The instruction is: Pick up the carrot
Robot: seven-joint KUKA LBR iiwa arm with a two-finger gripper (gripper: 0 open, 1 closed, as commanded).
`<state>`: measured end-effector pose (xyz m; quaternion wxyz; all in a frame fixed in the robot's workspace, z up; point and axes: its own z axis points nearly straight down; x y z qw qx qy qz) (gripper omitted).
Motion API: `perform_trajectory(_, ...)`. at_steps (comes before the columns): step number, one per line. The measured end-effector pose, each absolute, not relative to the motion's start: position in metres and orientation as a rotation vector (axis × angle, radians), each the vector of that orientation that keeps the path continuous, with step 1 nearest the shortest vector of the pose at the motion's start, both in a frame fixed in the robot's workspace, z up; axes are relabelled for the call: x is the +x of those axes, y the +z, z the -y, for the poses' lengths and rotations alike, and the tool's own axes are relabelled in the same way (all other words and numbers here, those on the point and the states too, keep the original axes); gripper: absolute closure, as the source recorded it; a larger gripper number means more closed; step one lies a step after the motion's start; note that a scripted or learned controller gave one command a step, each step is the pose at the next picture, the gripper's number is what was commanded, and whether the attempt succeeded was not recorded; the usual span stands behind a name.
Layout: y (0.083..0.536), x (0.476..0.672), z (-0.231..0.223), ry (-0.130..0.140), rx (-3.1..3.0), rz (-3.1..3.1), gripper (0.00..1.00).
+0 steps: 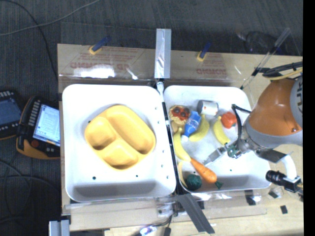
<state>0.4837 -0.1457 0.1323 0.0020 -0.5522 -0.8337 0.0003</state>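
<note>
Overhead, the surface carries two white bins above dark carpet. Left bin holds a yellow tray. Right bin holds the carrot near its front wall, just beside the claw, whose state I cannot tell.

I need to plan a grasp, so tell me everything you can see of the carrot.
The carrot is a short orange cone with a smooth, plastic-looking surface, likely a toy. It lies flat on the floor of the right bin, near the front wall, slanting from its thin tip at upper left to its thick end at lower right. The tip meets a yellow banana, and a dark green piece sits against its lower side. The gripper is just above and right of it, not touching.
</note>
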Motion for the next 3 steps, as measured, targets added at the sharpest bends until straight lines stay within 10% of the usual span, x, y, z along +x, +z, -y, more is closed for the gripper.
perform_trajectory(1, 0.090, 0.486, 0.119, 0.001, -1.603, 2.710, 0.00)
perform_trajectory(2, 0.099, 0.488, 0.116, -0.009, -1.602, 2.715, 1.00)
perform_trajectory(3, 0.182, 0.521, 0.041, -0.001, -1.098, 2.943, 1.00)
